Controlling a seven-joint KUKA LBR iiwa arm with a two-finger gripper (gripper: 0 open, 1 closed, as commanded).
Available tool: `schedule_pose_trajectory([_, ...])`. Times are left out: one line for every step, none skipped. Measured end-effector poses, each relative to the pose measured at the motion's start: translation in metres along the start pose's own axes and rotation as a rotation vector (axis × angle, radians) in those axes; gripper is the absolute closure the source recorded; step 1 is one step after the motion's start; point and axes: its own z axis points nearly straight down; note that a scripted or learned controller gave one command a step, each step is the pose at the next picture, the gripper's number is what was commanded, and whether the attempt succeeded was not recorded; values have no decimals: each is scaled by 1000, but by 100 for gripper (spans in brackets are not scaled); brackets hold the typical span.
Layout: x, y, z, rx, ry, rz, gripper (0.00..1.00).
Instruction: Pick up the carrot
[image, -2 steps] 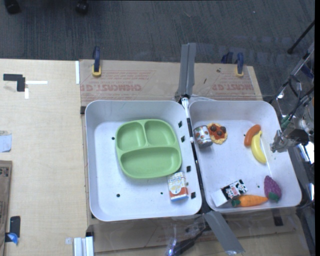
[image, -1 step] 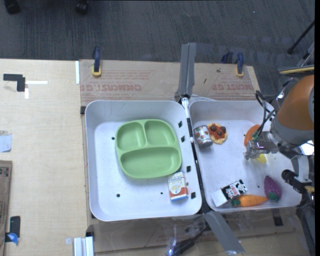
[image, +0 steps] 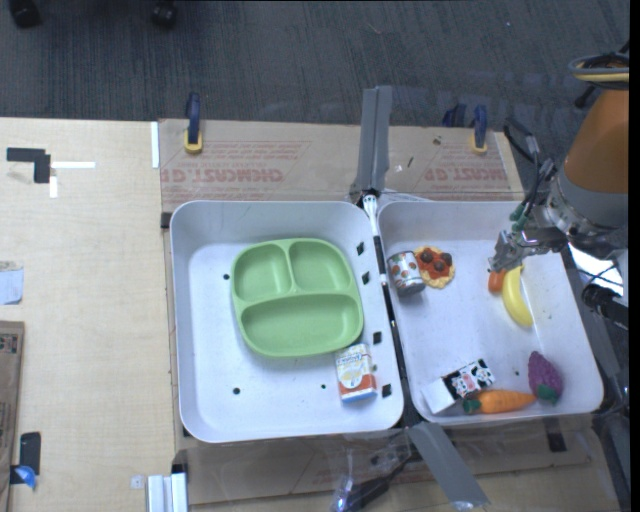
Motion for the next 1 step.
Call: schedule_pose_trajectory([-57, -71, 11, 3, 1, 229, 100])
